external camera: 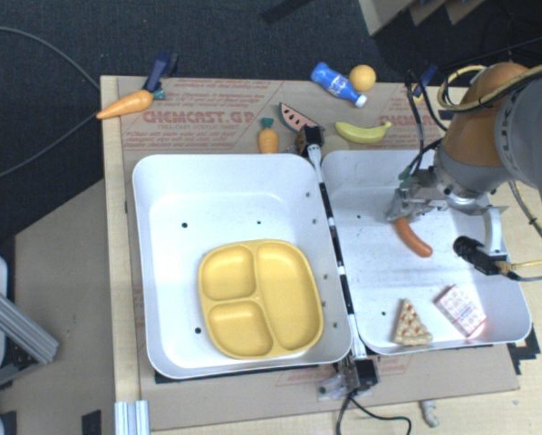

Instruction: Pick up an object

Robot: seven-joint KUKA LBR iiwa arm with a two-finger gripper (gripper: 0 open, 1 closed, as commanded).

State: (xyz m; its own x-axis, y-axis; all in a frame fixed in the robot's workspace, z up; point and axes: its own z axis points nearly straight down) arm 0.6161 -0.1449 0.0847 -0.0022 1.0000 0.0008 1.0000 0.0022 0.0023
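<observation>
In the right bin (371,270) lie a small orange-red sausage (413,237), a pizza slice (411,324) and a pink wrapped packet (459,310). My gripper (409,204) hangs low over the upper middle of that bin, just above and left of the sausage's upper end. Whether it touches the sausage cannot be told. The grey arm with its orange band (488,89) comes in from the right above it.
The left bin (162,198) holds a yellow divided plate (258,295). Behind the bins on the cardboard lie a carrot (126,104), a small orange toy (268,140), a watermelon slice (295,116), a banana (362,131), a blue bottle (336,83) and an orange ball (362,77).
</observation>
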